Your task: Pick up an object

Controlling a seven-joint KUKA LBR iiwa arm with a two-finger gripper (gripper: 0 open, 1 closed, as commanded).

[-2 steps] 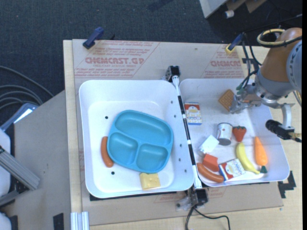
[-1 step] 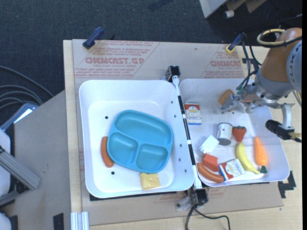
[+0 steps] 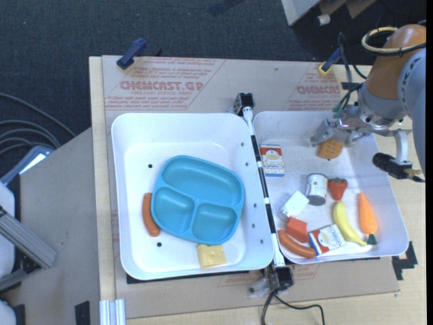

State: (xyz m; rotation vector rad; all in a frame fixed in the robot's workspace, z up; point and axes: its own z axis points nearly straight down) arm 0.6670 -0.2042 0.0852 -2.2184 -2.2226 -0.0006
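The tool (image 3: 331, 141) is hanging over the right bin (image 3: 392, 242), pinching a tan bread-like piece (image 3: 330, 149) between its 2 fingers, apparently lifting it clear of items below it.

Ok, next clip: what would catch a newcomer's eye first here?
Probably the big blue divided plate in the middle of the left bin, flanked by a sausage on its left and a yellow cheese piece below it. Next, the gripper over the right bin's upper part with a tan, bread-like object at its tip, above a cluster of toy food: banana, carrot, strawberry.
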